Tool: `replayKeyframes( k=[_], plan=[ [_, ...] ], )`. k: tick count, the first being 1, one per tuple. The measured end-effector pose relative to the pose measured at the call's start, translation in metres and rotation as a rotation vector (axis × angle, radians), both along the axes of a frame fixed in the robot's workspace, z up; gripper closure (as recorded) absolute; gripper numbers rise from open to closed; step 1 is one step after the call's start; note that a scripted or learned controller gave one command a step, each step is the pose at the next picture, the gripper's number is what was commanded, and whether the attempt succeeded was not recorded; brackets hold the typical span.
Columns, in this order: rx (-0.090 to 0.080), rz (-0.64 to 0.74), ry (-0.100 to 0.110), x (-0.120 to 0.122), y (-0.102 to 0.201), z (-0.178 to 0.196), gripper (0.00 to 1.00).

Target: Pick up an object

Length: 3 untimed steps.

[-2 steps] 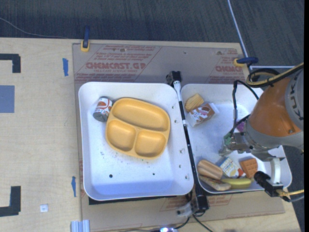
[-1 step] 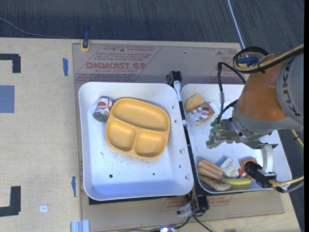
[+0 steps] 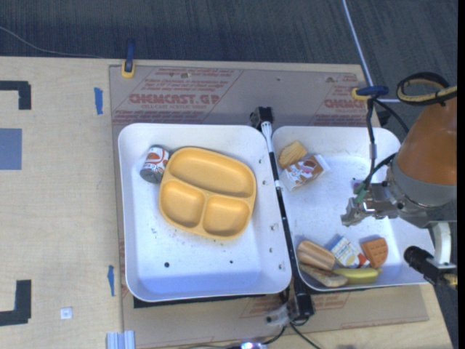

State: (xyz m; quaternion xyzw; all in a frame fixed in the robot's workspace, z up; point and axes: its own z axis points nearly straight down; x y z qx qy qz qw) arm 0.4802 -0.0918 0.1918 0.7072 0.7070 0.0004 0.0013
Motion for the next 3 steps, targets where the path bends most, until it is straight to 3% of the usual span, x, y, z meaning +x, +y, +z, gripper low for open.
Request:
replayKeyframes(
  k=[1, 2, 3],
  plan=[
    [0.001, 0.002, 0.0, 0.048, 0.037, -0.007, 1.0],
    [0.001, 0.001, 0.002, 0.117, -0.001, -0.099, 1.0],
    [0.001, 0.001, 0.003, 0.117, -0.001, -0.099, 0.0]
  ],
)
